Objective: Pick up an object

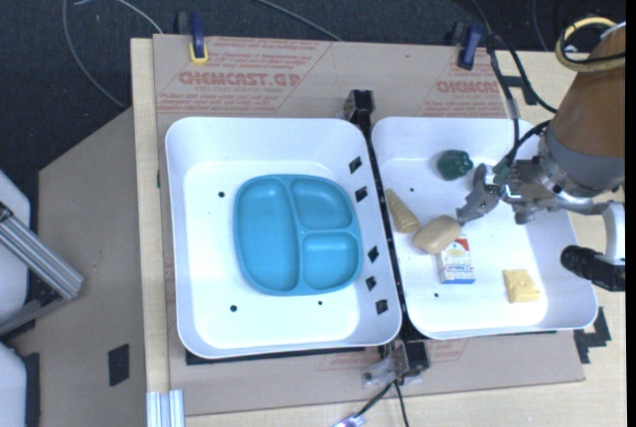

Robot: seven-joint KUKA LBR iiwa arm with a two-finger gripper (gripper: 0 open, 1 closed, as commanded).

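gripper: the gripper point(479, 197) sits low over the right bin point(422, 301), upper middle part, arm coming in from the right edge; two dark fingers point(469, 208) point left and a bit down, spread apart, nothing between them
arm: grey wrist with orange band at the right edge of the view, above the right bin's right wall
tan lump: the tan lump point(437, 235) is a rounded beige piece lying just below-left of the fingertips, near but not gripped; long axis runs roughly left-right, slightly tilted up toward the right
cone: the pale cone-shaped piece point(401, 211) lies left of the gripper, close to the divider between bins; long axis slanted, narrow end up-left, wide end down-right, touching or almost touching the tan lump, can't tell which
green object: the small dark green object point(455, 163) lies above-left of the gripper, near it, apart from the fingers; roundish, no clear axis
carton: the small red-and-white carton point(456, 263) is below the tan lump, just beside it, long axis about up-down in view
yellow block: the yellow block point(522, 285) is at lower right of the right bin, well apart from the fingers
left bin: the left bin point(199, 296) holds a blue divided plate point(297, 233), three compartments, centred
bench: tan board under both bins, blue clamps at the top edge
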